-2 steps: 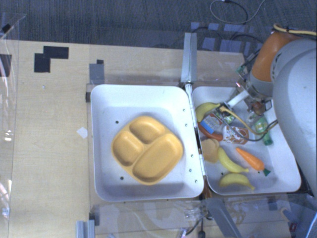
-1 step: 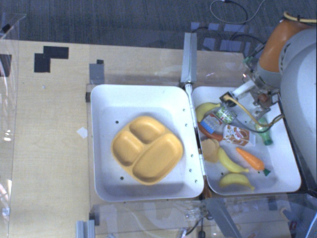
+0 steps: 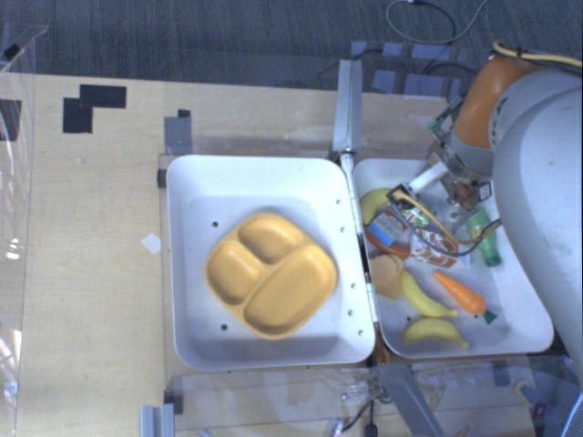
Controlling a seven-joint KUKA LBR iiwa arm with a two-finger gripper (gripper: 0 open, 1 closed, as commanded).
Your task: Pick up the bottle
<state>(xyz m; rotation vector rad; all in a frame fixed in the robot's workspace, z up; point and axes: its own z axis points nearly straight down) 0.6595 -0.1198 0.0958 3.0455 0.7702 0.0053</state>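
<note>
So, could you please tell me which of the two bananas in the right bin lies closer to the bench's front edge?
The lower banana, lying almost level below the carrot; the other banana sits above it, slanting up toward the packet.

A pale wooden table [image 3: 82, 271] meets dark grey carpet [image 3: 228, 12] — black tape patches [image 3: 91, 106] on it. A thin cable [image 3: 428, 16] loops across the carpet.

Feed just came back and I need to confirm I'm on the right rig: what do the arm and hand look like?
The arm is bulky, rounded and light grey, with an orange band above the wrist. The hand is a small grey-and-black metal assembly with a pale bar jutting from it. A yellowish cable runs along the arm's top.
</note>
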